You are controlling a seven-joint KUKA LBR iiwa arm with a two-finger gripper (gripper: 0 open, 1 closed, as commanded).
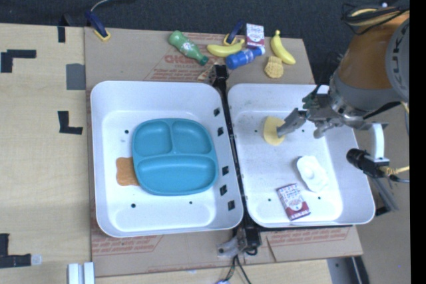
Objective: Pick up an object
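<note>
In the right bin [346, 209] lie a round yellow piece [271, 132], a white lump [311, 172] and a small red packet [293, 201]. My gripper [305, 127] hangs over the bin's upper middle, open, its two dark fingers spread apart. The left fingertip [285, 129] sits at the right edge of the yellow piece; whether it touches is unclear. Nothing lies between the fingers. The white lump and the packet are nearer the front, apart from the gripper.
The left bin [106, 103] holds a blue divided plate [174, 156] with a tan piece [124, 171] poking out at its left. Behind the bins lie a green bottle [187, 47], two toy bananas [224, 48], a blue bottle [241, 58] and a small box [255, 34].
</note>
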